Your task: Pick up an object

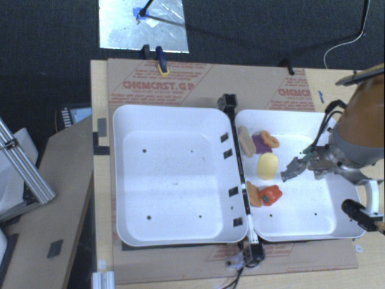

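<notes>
Bench (102,77), right white plastic bin (301,224): hand (291,171) beside yellow plastic lemon (267,166), finger spread unclear. Centre over lemon, descend straight.

Even bright light, soft focus, low-res

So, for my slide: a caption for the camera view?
Claw poised beside a yellow object in the right bin.

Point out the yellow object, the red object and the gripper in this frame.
yellow object (267,166), camera view, middle of its top face.
red object (271,194), camera view, centre of its body.
gripper (289,172), camera view, at its fingertips.
</notes>
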Motion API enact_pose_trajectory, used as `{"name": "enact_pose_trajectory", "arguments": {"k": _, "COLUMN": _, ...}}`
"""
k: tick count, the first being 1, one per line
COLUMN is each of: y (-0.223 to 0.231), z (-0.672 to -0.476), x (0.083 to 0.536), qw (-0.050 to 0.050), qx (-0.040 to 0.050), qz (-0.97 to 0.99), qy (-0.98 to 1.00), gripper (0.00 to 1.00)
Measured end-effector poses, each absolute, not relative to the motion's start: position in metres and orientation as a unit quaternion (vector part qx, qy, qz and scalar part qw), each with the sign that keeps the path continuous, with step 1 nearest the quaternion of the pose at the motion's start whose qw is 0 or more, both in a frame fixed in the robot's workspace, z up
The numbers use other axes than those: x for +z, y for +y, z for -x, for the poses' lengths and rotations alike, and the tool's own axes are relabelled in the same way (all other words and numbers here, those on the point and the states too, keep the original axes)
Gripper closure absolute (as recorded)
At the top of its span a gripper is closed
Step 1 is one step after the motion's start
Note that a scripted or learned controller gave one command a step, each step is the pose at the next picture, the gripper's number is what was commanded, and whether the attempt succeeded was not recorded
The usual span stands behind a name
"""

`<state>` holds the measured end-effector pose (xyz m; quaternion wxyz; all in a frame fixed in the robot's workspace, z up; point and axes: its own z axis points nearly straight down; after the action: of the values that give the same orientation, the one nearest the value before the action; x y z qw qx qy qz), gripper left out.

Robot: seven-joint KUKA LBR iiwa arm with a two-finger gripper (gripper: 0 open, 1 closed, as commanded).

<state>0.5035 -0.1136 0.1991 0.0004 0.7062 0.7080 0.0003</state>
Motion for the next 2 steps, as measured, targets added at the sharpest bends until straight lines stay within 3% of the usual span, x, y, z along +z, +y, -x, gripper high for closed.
{"name": "enact_pose_trajectory", "arguments": {"k": 1, "y": -0.114, "z": -0.505, "x": 0.210, "qw": 0.001, "qx": 0.0011, "qz": -0.706, "qy": 0.709, "gripper": 1.00}}
{"name": "enact_pose_trajectory", "arguments": {"k": 2, "y": -0.047, "z": -0.505, "x": 0.311, "qw": 0.004, "qx": 0.0047, "qz": -0.703, "qy": 0.711, "gripper": 1.00}}
